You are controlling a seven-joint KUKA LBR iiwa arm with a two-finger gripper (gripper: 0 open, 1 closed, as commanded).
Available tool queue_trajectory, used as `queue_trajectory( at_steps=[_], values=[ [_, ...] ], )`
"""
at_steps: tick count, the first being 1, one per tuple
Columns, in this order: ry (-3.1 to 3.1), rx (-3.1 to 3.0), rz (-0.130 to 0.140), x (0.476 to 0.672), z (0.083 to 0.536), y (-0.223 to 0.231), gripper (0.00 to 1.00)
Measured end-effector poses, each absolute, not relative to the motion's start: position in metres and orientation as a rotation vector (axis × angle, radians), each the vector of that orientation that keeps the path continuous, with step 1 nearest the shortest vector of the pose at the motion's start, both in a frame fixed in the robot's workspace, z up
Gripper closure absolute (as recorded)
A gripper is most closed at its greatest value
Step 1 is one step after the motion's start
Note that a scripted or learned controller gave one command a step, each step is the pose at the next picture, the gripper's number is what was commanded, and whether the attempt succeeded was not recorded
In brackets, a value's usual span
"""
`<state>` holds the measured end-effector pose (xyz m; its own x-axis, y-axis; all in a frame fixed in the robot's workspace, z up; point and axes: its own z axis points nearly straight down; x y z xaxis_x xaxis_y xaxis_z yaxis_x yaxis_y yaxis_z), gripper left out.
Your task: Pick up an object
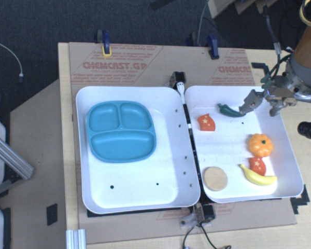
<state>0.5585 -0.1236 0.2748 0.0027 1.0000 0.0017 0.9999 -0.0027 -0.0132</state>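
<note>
A dark green pepper [229, 110] lies in the right bin [233, 191], just left of the gripper [263, 104], whose fingers stand apart, holding nothing. Nearer the camera: two red pieces, one orange pumpkin [260, 144], one banana [257, 177], one tan disc [215, 178]. One blue divided plate [122, 131] occupies the left bin [140, 191] on a brown board above dark carpet.

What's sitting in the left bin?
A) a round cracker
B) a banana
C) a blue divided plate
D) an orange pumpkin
C: the blue divided plate lies alone in the left bin, while the banana, orange pumpkin and round cracker all lie in the right bin.
</note>
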Motion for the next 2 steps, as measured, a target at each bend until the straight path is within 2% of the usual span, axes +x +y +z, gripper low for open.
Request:
queue_trajectory(
  at_steps=[1, 2],
  values=[
    [-2.222, -2.221, 0.000, 0.560, 0.282, -0.123, 0.00],
    [-2.218, -2.220, 0.004, 0.559, 0.237, -0.129, 0.00]
  ],
)
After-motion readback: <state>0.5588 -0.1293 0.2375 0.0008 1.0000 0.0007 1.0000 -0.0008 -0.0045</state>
